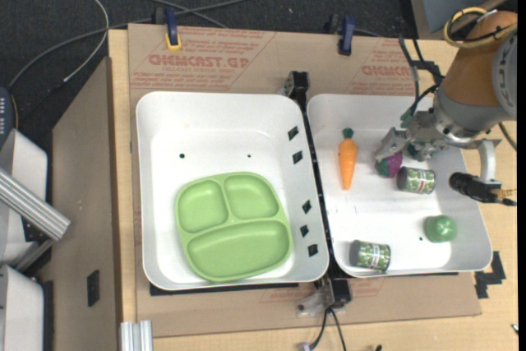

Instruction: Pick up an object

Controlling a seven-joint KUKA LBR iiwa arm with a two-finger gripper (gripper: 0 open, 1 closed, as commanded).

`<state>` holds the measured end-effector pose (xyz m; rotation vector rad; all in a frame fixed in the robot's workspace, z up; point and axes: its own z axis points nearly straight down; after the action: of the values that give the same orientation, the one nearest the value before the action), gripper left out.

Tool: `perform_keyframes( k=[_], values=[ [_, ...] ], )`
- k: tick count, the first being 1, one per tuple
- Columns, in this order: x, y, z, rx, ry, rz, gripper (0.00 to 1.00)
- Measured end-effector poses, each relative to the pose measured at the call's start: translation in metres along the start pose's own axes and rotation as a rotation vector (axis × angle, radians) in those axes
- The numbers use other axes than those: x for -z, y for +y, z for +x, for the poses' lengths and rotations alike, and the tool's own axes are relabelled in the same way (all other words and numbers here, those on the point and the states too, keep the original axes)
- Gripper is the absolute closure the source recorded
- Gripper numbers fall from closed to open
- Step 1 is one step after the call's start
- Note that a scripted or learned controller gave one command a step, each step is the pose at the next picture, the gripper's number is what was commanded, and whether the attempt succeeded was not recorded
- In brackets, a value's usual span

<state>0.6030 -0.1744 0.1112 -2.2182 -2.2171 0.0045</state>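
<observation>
Objects for picking lie mostly in the right-hand shallow white bin (362, 115), but going from the left: the left-hand shallow white bin (164, 127) holds a light green plastic plate (234, 224) with three compartments, lying flat toward the bin's near side. Both bins sit side by side on a brown cardboard sheet (246, 53) that covers the counter, clipped at its far edge by two blue clamps (172, 26).

In the right bin, a small orange plastic carrot with a green top (348, 159) lies near the left wall, its green end pointing away from the camera. Near the front edge a small cylindrical can with a green label (371, 256) lies on its side. Further right, a purple rounded toy (388, 165) rests just beside a second can with a green and red label (416, 180), also on its side. A round green ball-like toy (440, 228) sits near the bin's right front corner.

At the right, the grey arm with the orange band (477, 70) reaches in; its gripper (408, 145) hangs low over the purple toy and the second can. Whether the gripper is open or closed cannot be told, and nothing is seen held in it.
</observation>
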Motion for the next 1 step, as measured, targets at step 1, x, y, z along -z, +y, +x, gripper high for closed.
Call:
perform_keyframes(
  k=[1],
  values=[
    [-0.0279,-0.0003,0.0008,0.001,0.000,-0.001,0.00]
  ],
)
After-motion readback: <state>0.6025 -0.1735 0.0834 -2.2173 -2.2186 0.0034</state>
